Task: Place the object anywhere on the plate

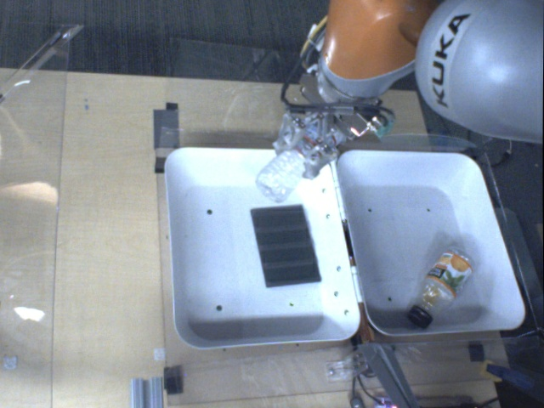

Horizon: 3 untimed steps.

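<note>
Hovering: my end effector (313, 147) hangs over the far edge of the left bin (191, 228), close to the wall it shares with the right bin (489, 228).
Grip: a crumpled clear object (280, 175) sits at my fingertips and seems pinched there; I judge my fingers clamped on it, though glare blurs the contact.
Object axis: it slants down and to the left of my end effector.
Plate: the dark ribbed plate (286, 245) lies below my end effector in the picture, nearer the camera, just past the object's lower end.
Bottle: a small bottle (442, 286) lies well apart, down and to the right.
Next move, my guess: travel toward the camera, then release.
</note>
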Each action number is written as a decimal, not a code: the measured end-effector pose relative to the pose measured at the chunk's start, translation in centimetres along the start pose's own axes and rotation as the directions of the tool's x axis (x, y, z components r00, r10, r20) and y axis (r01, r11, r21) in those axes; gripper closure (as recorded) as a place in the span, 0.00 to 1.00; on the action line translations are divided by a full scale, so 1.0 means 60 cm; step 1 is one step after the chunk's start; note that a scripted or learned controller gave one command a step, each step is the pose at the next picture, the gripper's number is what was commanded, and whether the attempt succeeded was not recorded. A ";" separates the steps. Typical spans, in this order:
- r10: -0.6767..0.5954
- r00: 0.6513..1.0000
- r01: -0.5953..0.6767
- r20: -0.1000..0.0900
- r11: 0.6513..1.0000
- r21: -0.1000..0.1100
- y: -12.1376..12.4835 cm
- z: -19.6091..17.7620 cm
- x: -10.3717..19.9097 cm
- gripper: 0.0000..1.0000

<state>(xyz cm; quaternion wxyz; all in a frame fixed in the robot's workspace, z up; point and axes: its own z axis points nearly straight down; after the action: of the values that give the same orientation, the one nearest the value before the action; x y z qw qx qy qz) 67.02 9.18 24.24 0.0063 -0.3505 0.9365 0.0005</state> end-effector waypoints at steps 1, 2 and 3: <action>-0.185 0.983 0.185 -0.001 0.983 0.000 -0.084 -0.051 0.073 1.00; -0.088 0.996 0.088 0.000 0.996 0.000 -0.049 -0.153 0.042 1.00; -0.034 0.999 0.034 -0.004 0.999 -0.003 0.045 0.032 0.056 1.00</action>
<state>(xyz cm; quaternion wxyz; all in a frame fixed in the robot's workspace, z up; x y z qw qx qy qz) 62.74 9.04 22.26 0.0039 -0.3663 0.9305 0.0010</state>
